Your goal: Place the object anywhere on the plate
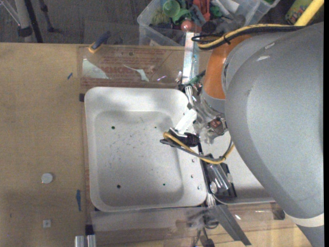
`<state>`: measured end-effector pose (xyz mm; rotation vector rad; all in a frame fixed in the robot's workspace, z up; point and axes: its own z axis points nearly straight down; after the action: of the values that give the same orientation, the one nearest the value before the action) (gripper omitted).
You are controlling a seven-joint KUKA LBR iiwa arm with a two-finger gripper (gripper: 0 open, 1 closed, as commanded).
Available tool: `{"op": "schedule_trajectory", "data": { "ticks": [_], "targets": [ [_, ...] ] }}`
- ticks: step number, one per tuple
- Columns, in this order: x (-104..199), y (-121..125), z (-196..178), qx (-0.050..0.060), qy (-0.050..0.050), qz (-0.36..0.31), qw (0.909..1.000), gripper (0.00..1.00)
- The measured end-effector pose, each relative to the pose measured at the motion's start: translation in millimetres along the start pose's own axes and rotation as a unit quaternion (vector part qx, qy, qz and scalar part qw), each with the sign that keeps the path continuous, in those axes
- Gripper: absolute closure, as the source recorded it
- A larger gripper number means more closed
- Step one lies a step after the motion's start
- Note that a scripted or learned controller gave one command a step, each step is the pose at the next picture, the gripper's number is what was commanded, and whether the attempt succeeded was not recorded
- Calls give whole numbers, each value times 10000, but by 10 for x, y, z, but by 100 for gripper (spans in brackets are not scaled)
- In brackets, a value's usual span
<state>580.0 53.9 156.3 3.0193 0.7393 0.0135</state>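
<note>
My gripper (208,126) hangs low over the right rim of the left white bin (103,138), under the orange band of the wrist. Its fingertips are buried among brackets and cable. The bulky grey arm (272,122) reaches in from the right and covers nearly all of the right bin, so whatever lies there is hidden. The floor of the left bin carries only faint scuffs and a few small dark holes.
A clear panel (128,66) stands along the far side of the left bin. Behind it is a transparent box of coloured toys (200,6). A small grey disc (47,178) lies on the wooden bench at the left.
</note>
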Motion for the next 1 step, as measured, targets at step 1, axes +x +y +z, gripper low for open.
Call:
{"op": "schedule_trajectory", "data": {
  "ticks": [1],
  "targets": [
    [24,-5,3,13,-15,354,9994,100]
  ]
}}
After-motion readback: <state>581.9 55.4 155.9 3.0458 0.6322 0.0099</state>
